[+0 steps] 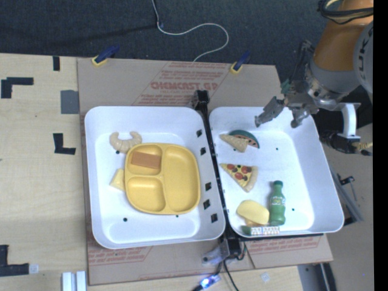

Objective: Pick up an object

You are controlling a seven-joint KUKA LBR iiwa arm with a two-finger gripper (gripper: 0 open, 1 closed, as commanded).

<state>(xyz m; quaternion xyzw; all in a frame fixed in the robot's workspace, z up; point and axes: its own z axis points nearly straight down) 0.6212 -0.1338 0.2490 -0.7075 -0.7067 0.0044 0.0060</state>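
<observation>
tool [280,118] open, over right bin [309,162] | bottle [276,203], pizza slice [240,174] below

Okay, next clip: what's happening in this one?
The arm's gripper hovers over the far end of the right bin, fingers spread, holding nothing. Below it lie a watermelon slice, a pizza slice, a green bottle and a yellow piece. The left bin holds a yellow divided plate. Nothing is picked up yet.

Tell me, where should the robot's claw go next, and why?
Probably down and toward the watermelon slice. The gripper hangs open above the right bin's far end, holding nothing, and that slice is the closest toy.
</observation>
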